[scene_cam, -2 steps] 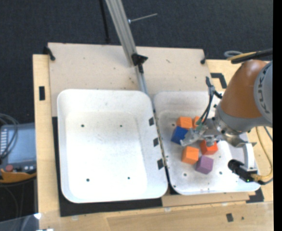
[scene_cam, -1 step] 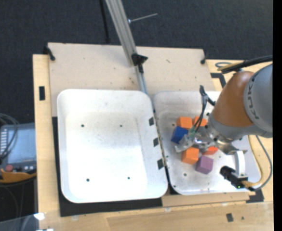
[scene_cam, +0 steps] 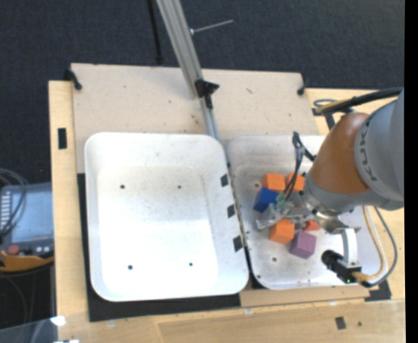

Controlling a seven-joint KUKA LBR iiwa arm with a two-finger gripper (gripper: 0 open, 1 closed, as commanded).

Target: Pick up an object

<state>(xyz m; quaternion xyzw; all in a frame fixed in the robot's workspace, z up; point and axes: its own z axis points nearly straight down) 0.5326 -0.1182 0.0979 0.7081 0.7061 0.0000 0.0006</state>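
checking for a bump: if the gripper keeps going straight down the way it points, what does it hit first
Most likely the orange block lying right under the gripper in the right bin, with the blue block close beside it. Depth is hard to judge from this slanted view.

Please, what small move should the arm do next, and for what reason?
Probably a short descent onto the orange block. The claw sits low in the right bin among the blocks, just above this one, with the blue block and purple block beside it.
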